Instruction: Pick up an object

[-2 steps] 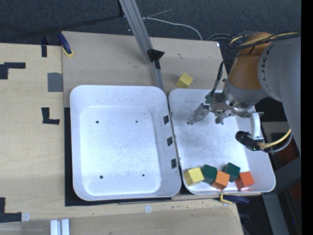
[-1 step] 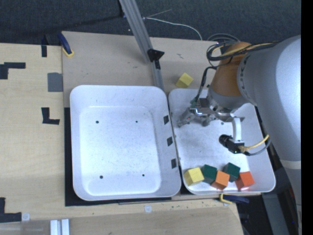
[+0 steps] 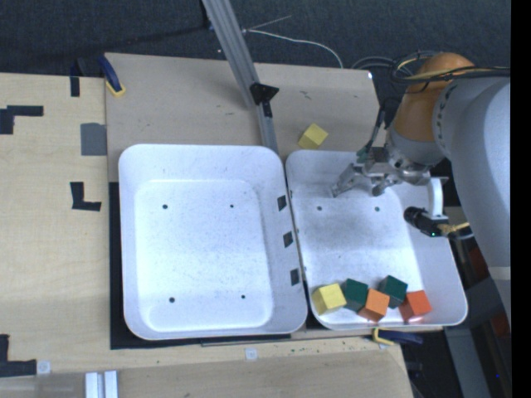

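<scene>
Not started: metal two-finger tool [image 3: 358,182] spread, holding nothing, at right white plastic bin's [image 3: 431,259] far end; small coloured cubes [image 3: 371,297] untouched at near end.

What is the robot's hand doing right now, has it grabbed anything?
Hand: cannot tell whether it is open or closed; it hangs over the far end of the right bin, away from the blocks clustered at the near end, and no block is seen in it.

- Bench [image 3: 182,98]: light wood top w/ black tape marks at left.
- Left white bin [image 3: 199,239] & right white bin [image 3: 365,239] sit side by side on it, touching.
- Yellow block [image 3: 314,136] lies on bench just beyond right bin's far-left corner.
</scene>
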Tool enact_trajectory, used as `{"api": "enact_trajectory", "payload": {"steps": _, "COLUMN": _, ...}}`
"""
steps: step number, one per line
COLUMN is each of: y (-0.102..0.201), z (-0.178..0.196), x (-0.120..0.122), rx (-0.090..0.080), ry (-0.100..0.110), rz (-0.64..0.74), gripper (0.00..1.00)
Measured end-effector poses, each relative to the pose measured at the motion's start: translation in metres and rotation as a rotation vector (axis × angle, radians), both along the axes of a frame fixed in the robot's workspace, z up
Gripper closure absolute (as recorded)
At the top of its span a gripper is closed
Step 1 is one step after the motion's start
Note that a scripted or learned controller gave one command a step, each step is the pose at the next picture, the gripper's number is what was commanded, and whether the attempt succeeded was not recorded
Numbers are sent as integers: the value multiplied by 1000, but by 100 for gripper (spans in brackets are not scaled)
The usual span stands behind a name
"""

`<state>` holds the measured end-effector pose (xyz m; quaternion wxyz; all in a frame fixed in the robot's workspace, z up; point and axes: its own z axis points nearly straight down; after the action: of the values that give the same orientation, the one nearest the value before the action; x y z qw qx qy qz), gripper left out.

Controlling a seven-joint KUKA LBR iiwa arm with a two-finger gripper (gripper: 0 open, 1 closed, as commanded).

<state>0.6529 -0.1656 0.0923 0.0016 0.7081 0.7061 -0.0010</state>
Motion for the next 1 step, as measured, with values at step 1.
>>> {"api": "enact_trajectory", "payload": {"steps": 1, "y": 40, "z": 22, "x": -34, "rx": 4, "ry": 2, "rz": 6, "gripper": 0}}
